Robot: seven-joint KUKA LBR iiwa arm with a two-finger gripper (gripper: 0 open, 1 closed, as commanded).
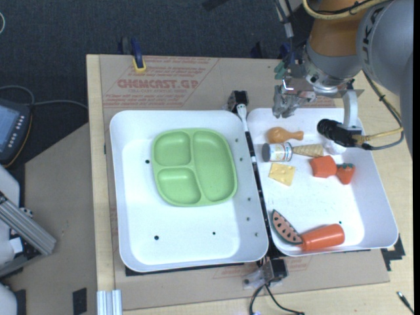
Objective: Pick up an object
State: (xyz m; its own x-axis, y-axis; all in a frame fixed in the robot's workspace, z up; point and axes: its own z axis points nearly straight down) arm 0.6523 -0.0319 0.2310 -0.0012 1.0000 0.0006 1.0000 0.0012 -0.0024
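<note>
From the camera above the surface, my claw (pixel 287 108) hangs over the far left corner of the right bin (pixel 380 209), above the bin floor; I cannot tell its state from here, and nothing shows in its grip. Just below and beside it lies a toy chicken drumstick (pixel 284 135), the nearest thing to me. Next to that is a small jar (pixel 278 152) on its side with a cone (pixel 308 150) at its right, then a yellow cheese wedge (pixel 282 173) nearer the front. An orange-red piece (pixel 331 168) sits to the right of those. Along the near wall lie a watermelon slice (pixel 286 226) and an orange cylinder (pixel 323 237), touching or nearly so. The left bin (pixel 131 228) holds a green divided plate (pixel 195 167).

As I judge it, the task is barely begun: nothing lifted, every object resting in its bin. What's left is choosing one, probably the drumstick, then descending, gripping and raising it.
</note>
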